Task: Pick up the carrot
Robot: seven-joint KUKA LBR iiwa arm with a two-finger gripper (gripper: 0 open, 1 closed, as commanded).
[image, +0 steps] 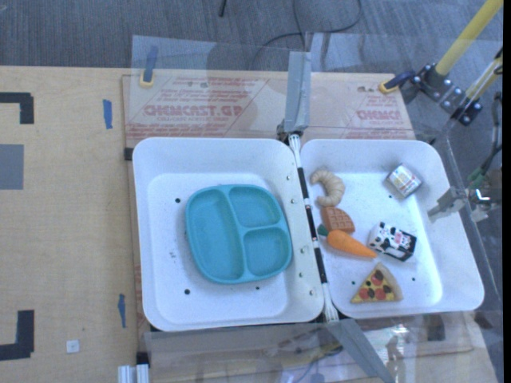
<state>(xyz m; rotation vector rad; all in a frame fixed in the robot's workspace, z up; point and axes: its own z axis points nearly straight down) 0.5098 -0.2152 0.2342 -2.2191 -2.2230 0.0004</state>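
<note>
two shallow white bins side by side on the bench. the left bin [152,238] holds a teal divided plate [238,232] near its centre. the right bin [447,290] holds a carrot [348,243] close to its left wall, touching a waffle piece [336,219] above it; a croissant [328,185] toward the upper left corner; a small can [403,180] toward the upper right; a black-and-white cow toy [393,241] just beside the carrot's tip; a pizza slice [378,286] near the lower edge. gripper finger state: cannot tell.

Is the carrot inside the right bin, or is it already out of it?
Inside. The carrot lies flat on the floor of the right bin, between the waffle piece and the pizza slice.
</note>
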